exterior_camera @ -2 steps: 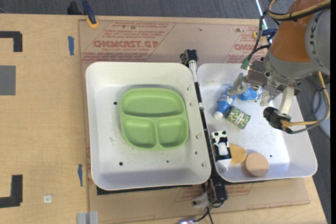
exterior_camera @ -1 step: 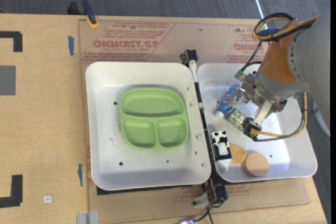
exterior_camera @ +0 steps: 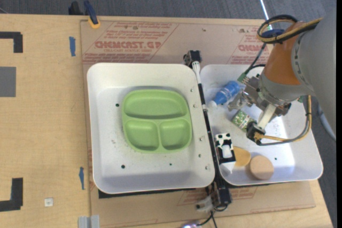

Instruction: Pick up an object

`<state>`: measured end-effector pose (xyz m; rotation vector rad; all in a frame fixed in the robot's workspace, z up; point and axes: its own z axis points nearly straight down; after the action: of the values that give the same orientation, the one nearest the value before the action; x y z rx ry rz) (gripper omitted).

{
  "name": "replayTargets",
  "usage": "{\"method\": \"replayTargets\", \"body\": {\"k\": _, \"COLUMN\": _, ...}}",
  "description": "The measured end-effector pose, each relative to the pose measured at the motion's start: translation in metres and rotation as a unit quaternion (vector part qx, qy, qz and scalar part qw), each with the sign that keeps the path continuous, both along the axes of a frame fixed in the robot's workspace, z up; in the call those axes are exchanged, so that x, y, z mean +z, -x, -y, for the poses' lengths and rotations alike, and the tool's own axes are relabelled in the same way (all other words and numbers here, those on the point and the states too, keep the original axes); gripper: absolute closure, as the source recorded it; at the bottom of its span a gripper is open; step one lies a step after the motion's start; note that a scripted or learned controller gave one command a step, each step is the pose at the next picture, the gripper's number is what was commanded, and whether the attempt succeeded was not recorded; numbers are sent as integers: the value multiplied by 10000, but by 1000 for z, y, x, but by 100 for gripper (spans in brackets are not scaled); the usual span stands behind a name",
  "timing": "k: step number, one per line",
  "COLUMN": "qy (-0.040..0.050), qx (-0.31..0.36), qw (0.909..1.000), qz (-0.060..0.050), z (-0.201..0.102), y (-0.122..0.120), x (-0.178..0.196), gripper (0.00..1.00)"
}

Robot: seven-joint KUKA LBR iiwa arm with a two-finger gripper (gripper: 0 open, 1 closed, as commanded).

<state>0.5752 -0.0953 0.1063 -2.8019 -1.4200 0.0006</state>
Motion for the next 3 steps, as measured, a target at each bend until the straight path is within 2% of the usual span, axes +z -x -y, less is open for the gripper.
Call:
{"method": "replayTargets", "body": {"k": 1, "qy": -94, "qx": 86, "qw": 9992, "qz": -371, "z": 2, "y": -78, "x": -18, "gripper": 0}}
{"method": "replayTargets", "body": {"k": 2, "qy": -5, "qx": -366, "qw": 9993, "qz": -7, "z": -19, "y": -22, "x": 79, "gripper": 0}}
{"method": "replayTargets", "body": {"k": 3, "qy": -5, "qx": -258, "qw": 9997, "qz": -14, "z": 0, "y": 47, "x": -3, "gripper": 0}}
